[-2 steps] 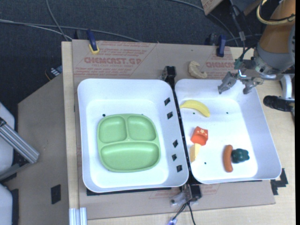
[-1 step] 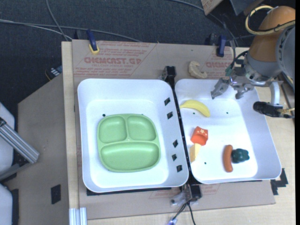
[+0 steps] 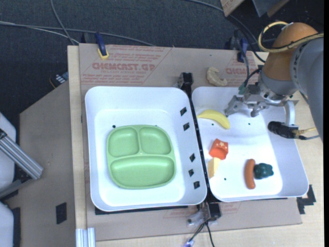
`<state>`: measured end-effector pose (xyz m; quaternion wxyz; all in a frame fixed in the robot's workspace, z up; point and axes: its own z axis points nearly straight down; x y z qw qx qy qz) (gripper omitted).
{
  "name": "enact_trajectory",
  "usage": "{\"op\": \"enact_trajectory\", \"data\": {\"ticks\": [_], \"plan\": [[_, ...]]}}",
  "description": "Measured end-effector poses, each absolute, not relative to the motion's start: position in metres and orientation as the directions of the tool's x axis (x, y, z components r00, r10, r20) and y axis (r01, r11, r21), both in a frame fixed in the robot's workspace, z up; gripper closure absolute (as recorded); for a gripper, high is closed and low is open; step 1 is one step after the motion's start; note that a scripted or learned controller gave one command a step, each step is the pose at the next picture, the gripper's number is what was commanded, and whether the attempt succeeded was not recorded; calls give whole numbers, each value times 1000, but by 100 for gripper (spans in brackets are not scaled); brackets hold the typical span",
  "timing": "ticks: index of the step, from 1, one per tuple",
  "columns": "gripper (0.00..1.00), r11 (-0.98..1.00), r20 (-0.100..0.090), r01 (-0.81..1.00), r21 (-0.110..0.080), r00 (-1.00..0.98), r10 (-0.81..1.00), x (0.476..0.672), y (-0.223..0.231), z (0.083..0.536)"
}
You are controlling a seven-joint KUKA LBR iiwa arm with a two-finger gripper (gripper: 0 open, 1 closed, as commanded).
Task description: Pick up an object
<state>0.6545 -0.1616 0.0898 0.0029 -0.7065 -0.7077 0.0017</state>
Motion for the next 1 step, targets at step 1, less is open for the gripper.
{"op": "enact_trajectory", "data": {"ticks": [1], "plan": [[100,3,0,1000,1,-3,1000,657,-162,106]]}}
